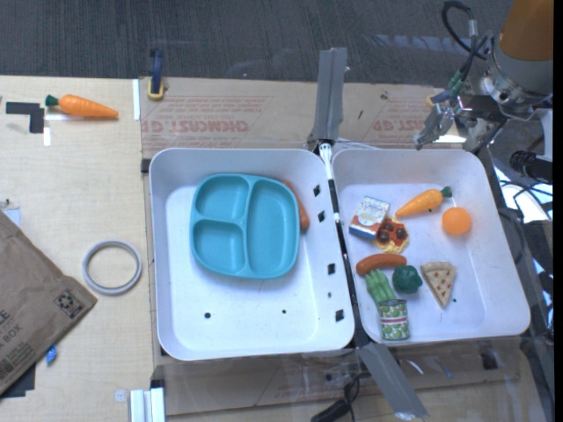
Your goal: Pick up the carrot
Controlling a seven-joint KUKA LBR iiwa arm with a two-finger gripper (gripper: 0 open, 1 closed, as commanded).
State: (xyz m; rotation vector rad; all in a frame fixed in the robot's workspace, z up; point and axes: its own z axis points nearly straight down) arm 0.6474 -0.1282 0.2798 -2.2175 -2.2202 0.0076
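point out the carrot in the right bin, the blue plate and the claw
carrot [420,203], camera view, middle of its orange body
blue plate [246,226], camera view, its centre divider
claw [437,127], camera view, between its fingertips

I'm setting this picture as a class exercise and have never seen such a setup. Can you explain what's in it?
One camera looks down at a slant on a bench with two white bins. The grey and orange arm reaching in from the right is a robot; its gripper hangs above the right bin's far edge, holding nothing. That bin has toy food, including the carrot it should pick up and an orange ball. The left bin holds a blue tray.
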